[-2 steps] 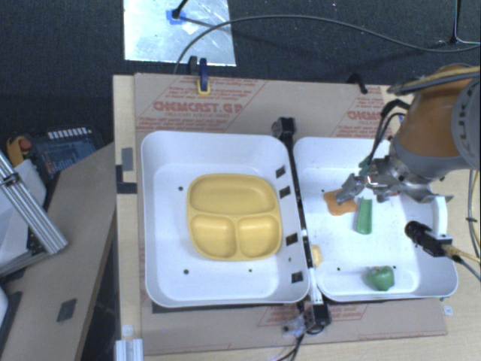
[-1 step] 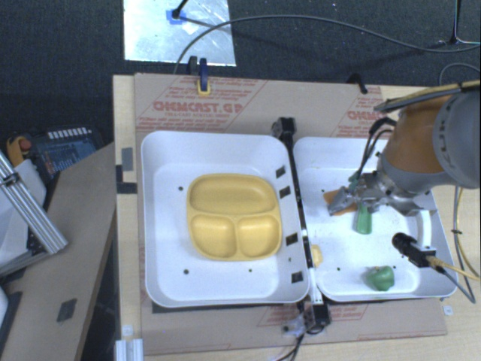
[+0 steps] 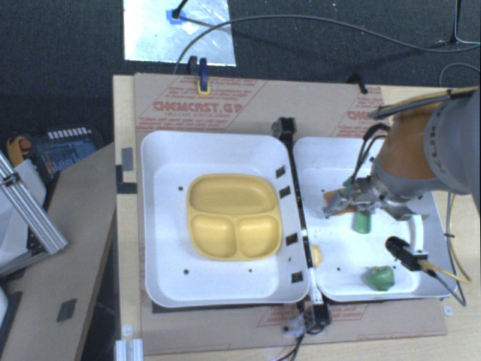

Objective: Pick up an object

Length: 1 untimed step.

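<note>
- Nearest the viewer, a small green rounded lump (image 3: pixel 380 277) lies in the shallow white bin on the view's right (image 3: pixel 338 280), close to its near wall.
- Farther in, a small green cylinder (image 3: pixel 362 222) sits just beside the grey arm's gripper (image 3: pixel 342 204), on its near side; probably the easiest pick.
- Its long axis stands upright or points toward the viewer; unclear which.
- Gripper opening: cannot tell.
- A yellow divided plastic tray (image 3: pixel 231 216) fills the other bin.

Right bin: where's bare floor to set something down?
In the shallow white right bin, floor is bare in the far-left corner and between the small yellow piece and round green object. Crowded mid-bin: gripper beside a green cylinder.
</note>
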### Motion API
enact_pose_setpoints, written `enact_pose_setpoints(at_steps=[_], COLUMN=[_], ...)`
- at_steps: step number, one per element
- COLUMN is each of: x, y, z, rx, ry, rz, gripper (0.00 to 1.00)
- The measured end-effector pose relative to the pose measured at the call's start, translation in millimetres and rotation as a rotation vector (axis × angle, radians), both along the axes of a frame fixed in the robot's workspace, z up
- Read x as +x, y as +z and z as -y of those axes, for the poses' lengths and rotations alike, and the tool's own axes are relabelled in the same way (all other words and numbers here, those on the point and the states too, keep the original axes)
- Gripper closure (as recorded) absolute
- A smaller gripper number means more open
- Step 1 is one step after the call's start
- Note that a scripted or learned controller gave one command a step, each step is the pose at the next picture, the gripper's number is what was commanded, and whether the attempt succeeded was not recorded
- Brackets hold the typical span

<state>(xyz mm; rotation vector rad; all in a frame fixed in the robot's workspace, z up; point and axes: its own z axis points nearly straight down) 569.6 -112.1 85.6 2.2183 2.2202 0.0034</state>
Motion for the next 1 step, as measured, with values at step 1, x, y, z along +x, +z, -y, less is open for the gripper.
enact_pose_setpoints(at_steps=[1], x=[2.3], y=[13.1], z=[1.3], rx=[-0.004], ry=[-0.001], rz=[0.008], gripper=[1.00])
